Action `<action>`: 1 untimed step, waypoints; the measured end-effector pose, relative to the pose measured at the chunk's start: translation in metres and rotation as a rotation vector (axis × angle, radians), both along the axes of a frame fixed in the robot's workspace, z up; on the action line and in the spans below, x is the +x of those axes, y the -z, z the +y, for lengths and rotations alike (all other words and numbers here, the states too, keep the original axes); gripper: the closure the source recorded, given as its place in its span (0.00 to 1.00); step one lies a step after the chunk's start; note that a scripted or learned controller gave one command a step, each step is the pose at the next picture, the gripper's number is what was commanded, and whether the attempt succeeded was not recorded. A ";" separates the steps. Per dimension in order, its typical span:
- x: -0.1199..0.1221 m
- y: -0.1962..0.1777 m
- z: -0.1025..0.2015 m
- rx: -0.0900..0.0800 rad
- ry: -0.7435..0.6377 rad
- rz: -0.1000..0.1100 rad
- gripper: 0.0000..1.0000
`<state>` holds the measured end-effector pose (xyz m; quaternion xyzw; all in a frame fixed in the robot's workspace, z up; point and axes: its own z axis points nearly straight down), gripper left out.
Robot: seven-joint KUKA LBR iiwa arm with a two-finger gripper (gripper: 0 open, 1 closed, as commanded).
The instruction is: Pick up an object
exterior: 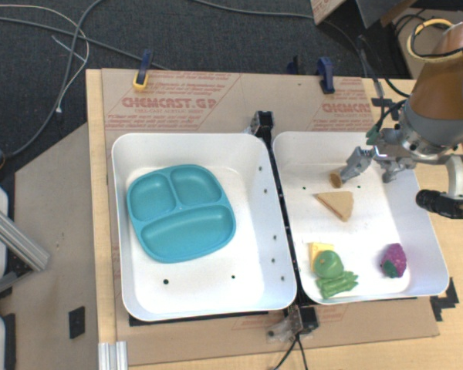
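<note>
The gripper (pixel 373 165) hangs over the upper part of the right bin (pixel 424 230), at the right of the frame, with its two grey fingers spread and nothing between them; one finger (pixel 356 163) slants down toward the left and its tip lies close to a small tan, cork-like piece (pixel 336 180) on the bin floor. I judge this to be the approach step: nothing is grasped yet. The nearest candidates are that small piece and, just below it, a tan wedge (pixel 336 204) that looks like a toy slice of bread or cheese, flat and triangular with a matte face. To take either, the next move seems to call for centring the spread fingers over the piece, lowering to the bin floor and closing; the wedge lies flat, so the fingers would probably need to meet its edges, not its broad face. Lower in the same bin, toward the bottom of the frame, sit a yellow block (pixel 318 250), a rounded green toy fruit (pixel 329 264) touching it, and a ribbed green pod-like piece (pixel 338 284) just below. Apart from these, to the lower right, rests a knobbly purple grape bunch (pixel 393 260). All look like smooth moulded plastic. The left bin (pixel 139 149) holds a glossy teal divided plate (pixel 181 213) with three compartments and rounded corners. Both bins are shallow, white and smooth-walled.
</note>
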<state>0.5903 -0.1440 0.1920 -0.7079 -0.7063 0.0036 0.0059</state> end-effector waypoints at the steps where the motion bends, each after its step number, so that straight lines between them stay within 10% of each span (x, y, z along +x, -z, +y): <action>1: 0.003 -0.006 0.000 -0.002 -0.003 -0.012 0.00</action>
